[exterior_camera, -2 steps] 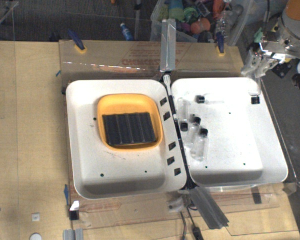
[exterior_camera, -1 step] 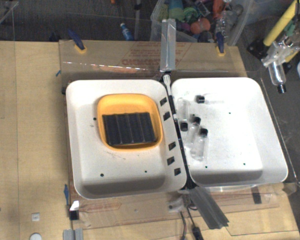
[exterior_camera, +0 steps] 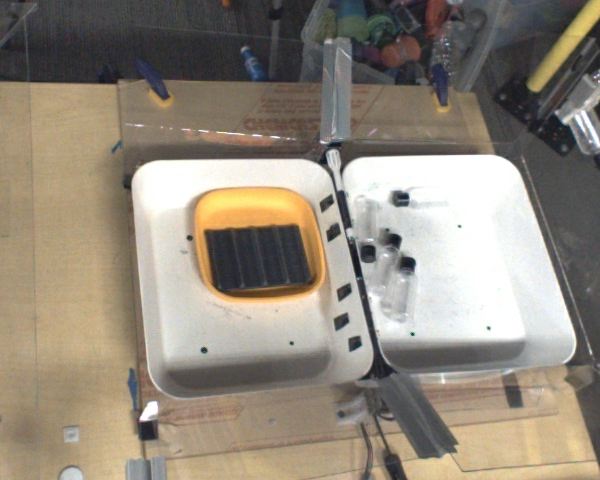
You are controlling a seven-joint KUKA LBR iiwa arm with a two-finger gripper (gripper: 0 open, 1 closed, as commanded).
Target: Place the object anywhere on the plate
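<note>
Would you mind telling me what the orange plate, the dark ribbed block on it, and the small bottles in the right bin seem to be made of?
Orange plate: likely plastic, smooth, soft sheen on the rim.
Dark ribbed block: perhaps rubber or matte plastic; dull, grooved surface.
Small bottles: clear plastic or glass, see-through bodies with black caps; too small to tell which.

Clear tub of coloured toys (exterior_camera: pixel 405 13) set behind the bench, yellow bar (exterior_camera: pixel 572 30) seen at top right, blue clamps (exterior_camera: pixel 156 85) fixed along the back edge
</note>
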